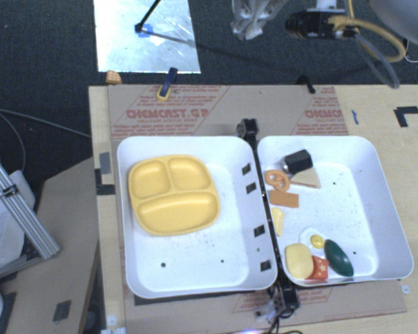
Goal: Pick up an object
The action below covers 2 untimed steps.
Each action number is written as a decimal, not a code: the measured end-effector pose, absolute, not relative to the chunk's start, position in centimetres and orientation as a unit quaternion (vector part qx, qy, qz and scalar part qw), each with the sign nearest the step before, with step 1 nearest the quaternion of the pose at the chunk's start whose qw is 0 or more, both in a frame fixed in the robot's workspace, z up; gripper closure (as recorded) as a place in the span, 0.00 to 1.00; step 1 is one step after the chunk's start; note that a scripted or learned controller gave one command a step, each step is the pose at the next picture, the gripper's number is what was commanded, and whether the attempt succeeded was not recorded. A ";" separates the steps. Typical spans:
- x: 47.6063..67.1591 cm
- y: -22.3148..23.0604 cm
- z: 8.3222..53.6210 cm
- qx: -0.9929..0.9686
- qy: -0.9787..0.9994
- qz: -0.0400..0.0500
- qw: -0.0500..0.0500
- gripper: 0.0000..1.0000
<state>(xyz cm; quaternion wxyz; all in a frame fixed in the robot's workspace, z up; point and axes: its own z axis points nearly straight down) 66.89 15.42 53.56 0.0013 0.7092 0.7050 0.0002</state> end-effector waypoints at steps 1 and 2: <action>66.8 23.9 53.5 0.704 0.710 0.002 0.000 1.00; 66.9 16.3 53.5 0.708 0.706 0.000 0.000 1.00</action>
